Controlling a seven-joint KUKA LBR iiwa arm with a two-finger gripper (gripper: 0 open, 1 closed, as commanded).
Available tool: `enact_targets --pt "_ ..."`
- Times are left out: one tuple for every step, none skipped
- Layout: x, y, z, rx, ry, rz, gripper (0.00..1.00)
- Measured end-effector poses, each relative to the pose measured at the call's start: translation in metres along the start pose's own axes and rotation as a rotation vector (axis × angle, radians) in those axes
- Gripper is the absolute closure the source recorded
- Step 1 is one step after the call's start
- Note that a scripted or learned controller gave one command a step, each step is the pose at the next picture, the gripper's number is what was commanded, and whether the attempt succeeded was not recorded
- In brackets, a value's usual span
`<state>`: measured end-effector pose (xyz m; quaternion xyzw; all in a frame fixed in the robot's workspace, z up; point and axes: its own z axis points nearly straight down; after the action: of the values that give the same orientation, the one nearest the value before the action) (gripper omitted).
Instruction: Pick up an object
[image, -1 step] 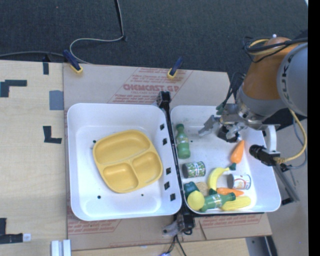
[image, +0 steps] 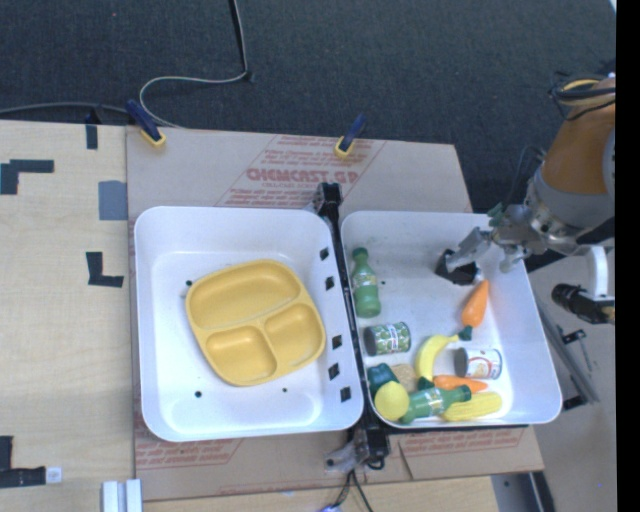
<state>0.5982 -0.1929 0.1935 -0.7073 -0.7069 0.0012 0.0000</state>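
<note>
My gripper (image: 462, 262) hovers over the right bin (image: 520, 330) near the carrot (image: 476, 303), whether open or closed I cannot tell.

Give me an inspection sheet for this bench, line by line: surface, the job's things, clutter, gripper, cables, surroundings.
Surface: cardboard sheet on a wooden bench, bearing the left bin and the right bin side by side.
Job's things: in the right bin, a green bottle, a small can, a banana, a carrot, a corn cob, a lemon, plus a few smaller pieces heaped at the near end.
Clutter: a yellow divided tray in the left bin.
Gripper: gripper over the right bin's far corner, above the carrot; nothing seen between its fingers.
Cables: a grey cable on the dark floor.
Surroundings: two yellow clamps on the cardboard's far edge.
</note>
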Motion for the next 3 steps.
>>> enact_targets --pt "-0.020 0.022 0.065 0.001 0.000 -0.001 0.00" --pt "0.023 0.068 0.107 -0.005 0.000 -0.004 0.00" --pt "0.023 0.068 0.097 -0.007 -0.002 -0.005 1.00"
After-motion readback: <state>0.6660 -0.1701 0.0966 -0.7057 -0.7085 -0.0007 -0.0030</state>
